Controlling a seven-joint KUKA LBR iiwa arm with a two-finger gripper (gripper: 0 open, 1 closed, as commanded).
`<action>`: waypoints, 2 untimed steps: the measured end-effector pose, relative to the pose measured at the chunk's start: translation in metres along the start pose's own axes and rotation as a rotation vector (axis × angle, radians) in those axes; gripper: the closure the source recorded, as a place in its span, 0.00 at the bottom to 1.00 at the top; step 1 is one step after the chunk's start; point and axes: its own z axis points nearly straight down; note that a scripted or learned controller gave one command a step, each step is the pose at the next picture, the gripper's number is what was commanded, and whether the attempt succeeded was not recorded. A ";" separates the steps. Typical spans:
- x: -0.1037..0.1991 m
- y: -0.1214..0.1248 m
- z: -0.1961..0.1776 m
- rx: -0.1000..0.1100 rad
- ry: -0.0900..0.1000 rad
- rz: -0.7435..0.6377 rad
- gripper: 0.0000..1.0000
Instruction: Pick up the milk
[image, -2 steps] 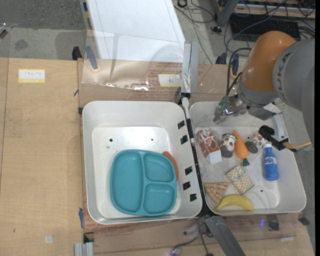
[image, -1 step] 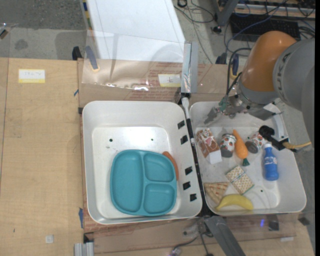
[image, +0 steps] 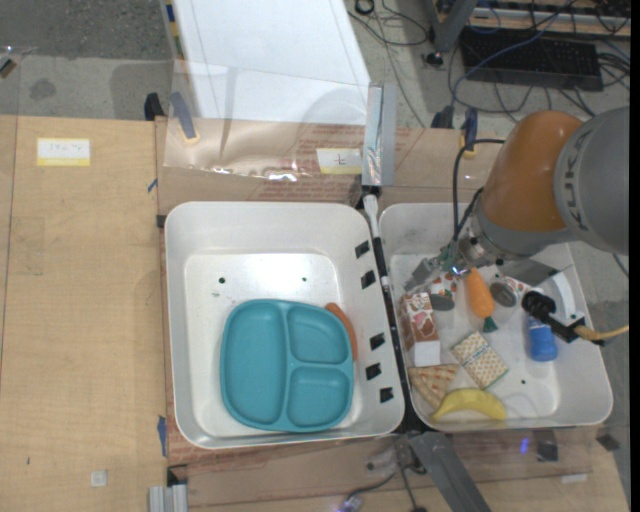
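At the near edge of the right bin (image: 598, 400), around six o'clock, a yellow banana (image: 470, 405) is lying beside a tan wedge (image: 432, 380), with a patterned packet (image: 481, 360) resting just behind them. In the left bin (image: 190, 300), a teal divided plate (image: 288, 365) is sitting with an orange piece (image: 341, 318) showing at its two o'clock edge.

Farther in, at about nine o'clock in the right bin, the milk (image: 417, 313) is lying against the bin's left wall; this brown-and-white carton is taken to be the milk, though its print is too small to read. It is resting on the bin floor, not lifted. An orange carrot (image: 480, 296) is lying just to its three o'clock side, and a blue object (image: 542, 343) is sitting well over toward four o'clock.

Beyond these, the gripper (image: 455, 268) is hanging low over the bin at roughly eleven o'clock, just behind the milk and the carrot. Whether the jaws are standing wide or narrow cannot be told, and nothing is showing between them.

As a judgement, the task is sitting at the approach stage: the arm (image: 540, 175) is reaching into the correct bin, while closing on the carton and raising it clear are both remaining to be done.
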 end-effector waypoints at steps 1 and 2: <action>0.008 -0.021 -0.001 -0.002 0.001 0.038 0.00; 0.015 -0.037 -0.001 -0.005 -0.002 0.040 0.00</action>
